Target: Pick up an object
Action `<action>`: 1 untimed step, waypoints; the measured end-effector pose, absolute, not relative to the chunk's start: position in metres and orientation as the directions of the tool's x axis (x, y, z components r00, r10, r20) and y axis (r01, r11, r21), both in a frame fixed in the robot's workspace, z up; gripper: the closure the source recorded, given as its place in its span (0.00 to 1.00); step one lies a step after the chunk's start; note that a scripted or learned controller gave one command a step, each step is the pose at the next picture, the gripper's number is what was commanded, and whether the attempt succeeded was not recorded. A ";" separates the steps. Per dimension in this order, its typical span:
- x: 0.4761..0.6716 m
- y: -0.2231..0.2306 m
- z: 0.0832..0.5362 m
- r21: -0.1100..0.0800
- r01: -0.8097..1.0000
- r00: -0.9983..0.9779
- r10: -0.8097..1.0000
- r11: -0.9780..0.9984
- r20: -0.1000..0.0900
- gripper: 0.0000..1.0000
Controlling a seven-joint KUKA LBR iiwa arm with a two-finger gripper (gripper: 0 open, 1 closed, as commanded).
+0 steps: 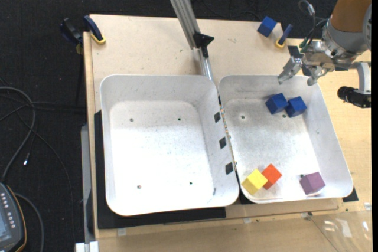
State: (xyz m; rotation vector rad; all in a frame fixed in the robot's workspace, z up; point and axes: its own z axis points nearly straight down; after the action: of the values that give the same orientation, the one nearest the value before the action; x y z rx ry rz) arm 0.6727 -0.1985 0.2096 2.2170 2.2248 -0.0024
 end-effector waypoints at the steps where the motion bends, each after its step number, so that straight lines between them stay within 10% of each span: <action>1: 0.674 -0.198 0.121 0.006 1.000 -0.001 1.000 0.001 -0.002 0.00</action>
State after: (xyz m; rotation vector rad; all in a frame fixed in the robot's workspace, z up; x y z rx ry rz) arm 0.6736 -0.1980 0.1212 2.2161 2.2182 0.0043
